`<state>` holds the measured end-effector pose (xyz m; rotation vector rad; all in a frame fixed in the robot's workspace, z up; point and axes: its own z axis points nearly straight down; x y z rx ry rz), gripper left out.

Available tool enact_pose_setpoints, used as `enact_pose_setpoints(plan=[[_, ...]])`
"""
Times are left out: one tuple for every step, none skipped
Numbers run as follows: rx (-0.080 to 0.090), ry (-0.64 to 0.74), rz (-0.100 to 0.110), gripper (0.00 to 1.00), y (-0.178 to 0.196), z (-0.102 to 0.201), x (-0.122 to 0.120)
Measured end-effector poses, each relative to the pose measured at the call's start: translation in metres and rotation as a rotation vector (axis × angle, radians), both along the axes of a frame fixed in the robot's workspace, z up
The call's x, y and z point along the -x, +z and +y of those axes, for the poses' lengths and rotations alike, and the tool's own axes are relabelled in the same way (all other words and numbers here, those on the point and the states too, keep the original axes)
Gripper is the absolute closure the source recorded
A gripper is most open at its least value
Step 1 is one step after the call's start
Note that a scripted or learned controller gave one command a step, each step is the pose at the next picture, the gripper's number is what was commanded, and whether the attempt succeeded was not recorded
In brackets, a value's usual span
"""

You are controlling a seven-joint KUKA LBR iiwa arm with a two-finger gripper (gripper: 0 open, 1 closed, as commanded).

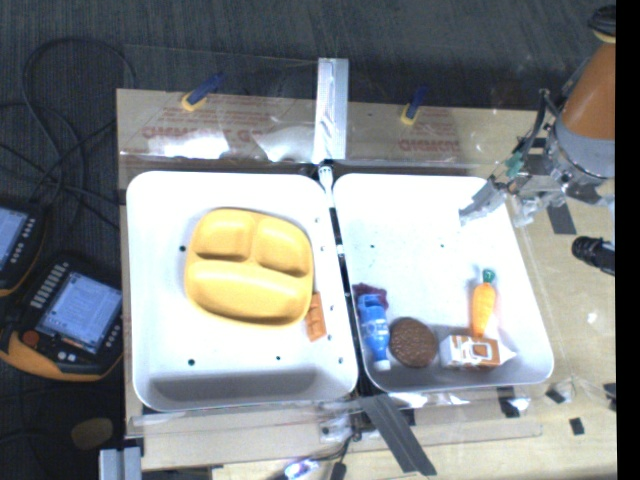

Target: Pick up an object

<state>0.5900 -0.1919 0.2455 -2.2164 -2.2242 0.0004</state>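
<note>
Bins [150, 268]: two; carrot [484, 308]: one; cookie [412, 342]: one.

No text can be read. The clear plastic sheet [215, 128] taped along the far edge of the worktop bears reddish print, too blurred to make out. The small orange-and-white carton [472, 350] and the blue packet [375, 330] carry markings, equally illegible.
</note>
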Motion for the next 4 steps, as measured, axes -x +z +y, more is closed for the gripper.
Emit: enact_pose_setpoints(plan=[[0.001, 0.177, 0.001, 0.0, -0.076, 0.047, -0.01], [0.003, 0.188, -0.001, 0.0, -0.046, -0.027, 0.022], [-0.008, 0.247, -0.005, 0.0, -0.148, -0.024, 0.037], [0.006, 0.496, -0.023, 0.0, -0.153, -0.027, 0.072]])
